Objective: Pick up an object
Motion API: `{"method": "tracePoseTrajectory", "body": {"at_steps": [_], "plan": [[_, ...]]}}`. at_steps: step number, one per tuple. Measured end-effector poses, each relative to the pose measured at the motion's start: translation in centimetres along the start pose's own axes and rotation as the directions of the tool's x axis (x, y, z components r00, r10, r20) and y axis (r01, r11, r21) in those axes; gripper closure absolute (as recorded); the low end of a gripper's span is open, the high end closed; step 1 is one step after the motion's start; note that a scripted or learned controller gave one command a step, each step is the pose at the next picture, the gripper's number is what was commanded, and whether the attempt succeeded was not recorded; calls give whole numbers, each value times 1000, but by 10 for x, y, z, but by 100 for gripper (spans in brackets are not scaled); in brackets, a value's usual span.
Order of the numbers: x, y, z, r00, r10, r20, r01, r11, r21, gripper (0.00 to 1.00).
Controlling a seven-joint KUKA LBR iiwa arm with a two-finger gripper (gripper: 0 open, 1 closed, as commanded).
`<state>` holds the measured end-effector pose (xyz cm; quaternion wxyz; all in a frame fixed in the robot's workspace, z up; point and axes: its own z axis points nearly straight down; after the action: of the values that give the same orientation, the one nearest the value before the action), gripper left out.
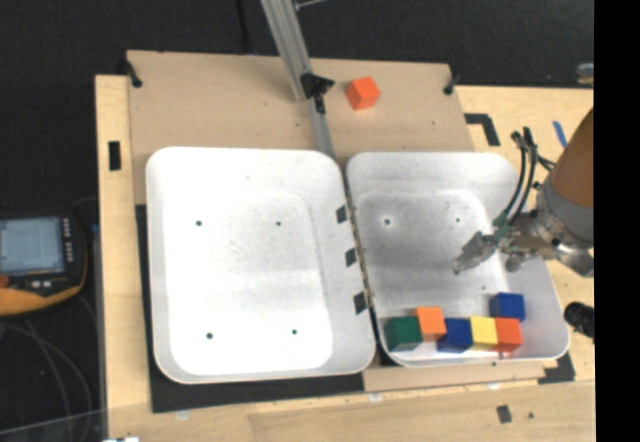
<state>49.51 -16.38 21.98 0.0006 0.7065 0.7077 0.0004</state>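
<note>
Several coloured blocks line the front wall of the right bin [420,180]: a green block [403,332], an orange block [431,321], a blue block [455,333], a yellow block [484,331], a red-orange block [508,333] and another blue block [509,306]. My gripper [492,257] hangs over the right side of this bin, just above and behind the row. Its fingers stand open, one finger [470,254] pointing down-left, with nothing between them.
The left bin [240,260] lies beside the right one. An orange cube [362,93] sits on the bench board behind the bins, next to a slanted metal pole [285,20]. A small screen device [35,250] lies off the bench at the left.
</note>
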Motion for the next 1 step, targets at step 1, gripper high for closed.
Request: {"method": "tracePoseTrajectory", "body": {"at_steps": [1], "plan": [[-45, 56, 118, 1000, 3, 3, -3, 1000, 3, 0]]}}
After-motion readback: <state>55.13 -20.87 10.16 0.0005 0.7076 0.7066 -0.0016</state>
